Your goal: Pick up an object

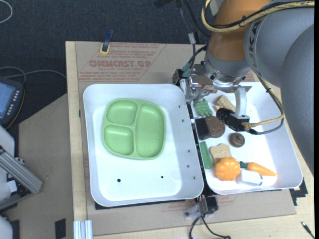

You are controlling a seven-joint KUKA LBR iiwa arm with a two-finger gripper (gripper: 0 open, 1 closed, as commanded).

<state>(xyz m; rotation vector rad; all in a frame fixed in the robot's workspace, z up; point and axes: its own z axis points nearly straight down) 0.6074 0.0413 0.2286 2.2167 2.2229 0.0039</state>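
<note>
At the near edge of the right bin (286, 176), a carrot (259, 169) was seen lying with its long axis running from 9 to 3 o'clock, its tip toward 3 o'clock. Just beside it, at 9 o'clock, an orange pumpkin-shaped toy (227, 168) was found, touching a tan cracker (219, 152) at its 12 o'clock. A green strip (205, 153) was laid along the bin's left wall. A small brown lump (237, 140) was noted at 1 o'clock from the pumpkin toy.

Farther back, a dark brown cookie (216, 126) and a black block (202, 128) were seen touching each other, and beyond them a green ridged piece (203, 107) and a second tan piece (225, 102).

The claw (199, 90) was hung over the far left corner of that bin. Whether it was open or closed could not be told, and nothing could be seen held in it. The green ridged piece was judged the nearest thing, lying just at 6 o'clock from the claw, with the cookie farther along the same line; a short descent toward 6 o'clock would likely be called for.

The left bin (99, 178) held a green divided plate (134, 128), well apart from the claw at 8 o'clock.
</note>
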